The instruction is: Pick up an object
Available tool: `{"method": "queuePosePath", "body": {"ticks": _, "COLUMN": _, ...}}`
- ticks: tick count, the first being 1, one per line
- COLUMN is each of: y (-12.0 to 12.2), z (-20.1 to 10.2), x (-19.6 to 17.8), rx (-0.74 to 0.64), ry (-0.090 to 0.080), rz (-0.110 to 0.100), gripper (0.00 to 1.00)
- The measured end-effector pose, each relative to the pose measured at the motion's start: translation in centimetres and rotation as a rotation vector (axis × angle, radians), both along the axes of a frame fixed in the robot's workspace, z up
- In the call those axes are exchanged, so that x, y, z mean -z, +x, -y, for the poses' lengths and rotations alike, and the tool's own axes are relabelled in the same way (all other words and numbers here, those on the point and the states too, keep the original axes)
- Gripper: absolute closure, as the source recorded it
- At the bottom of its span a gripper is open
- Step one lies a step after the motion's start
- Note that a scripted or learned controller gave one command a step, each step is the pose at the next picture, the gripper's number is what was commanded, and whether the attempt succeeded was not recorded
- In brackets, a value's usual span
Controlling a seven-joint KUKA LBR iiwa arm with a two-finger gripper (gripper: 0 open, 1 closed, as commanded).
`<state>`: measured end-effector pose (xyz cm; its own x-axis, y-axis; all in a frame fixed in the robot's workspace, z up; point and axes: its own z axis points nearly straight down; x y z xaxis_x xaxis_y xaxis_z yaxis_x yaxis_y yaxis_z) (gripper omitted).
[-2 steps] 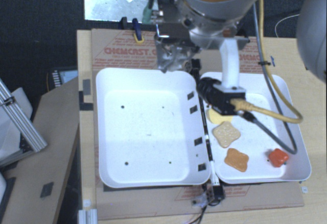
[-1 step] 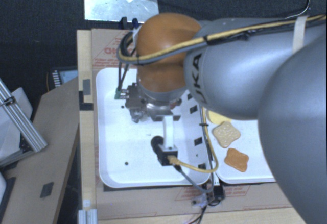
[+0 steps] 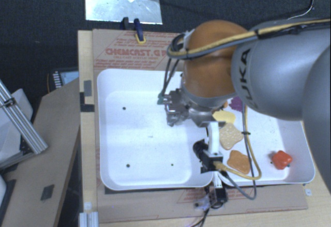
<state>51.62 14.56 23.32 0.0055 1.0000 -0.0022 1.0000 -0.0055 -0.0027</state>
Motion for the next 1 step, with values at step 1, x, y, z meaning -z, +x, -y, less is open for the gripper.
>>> {"method": "queuePosePath", "body": {"ticks": 1, "y": -3.08, "z": 13.48, "x": 2.21, "rx": 0.004, "ry": 0.0, "rz": -0.001, "gripper": 1.0}}
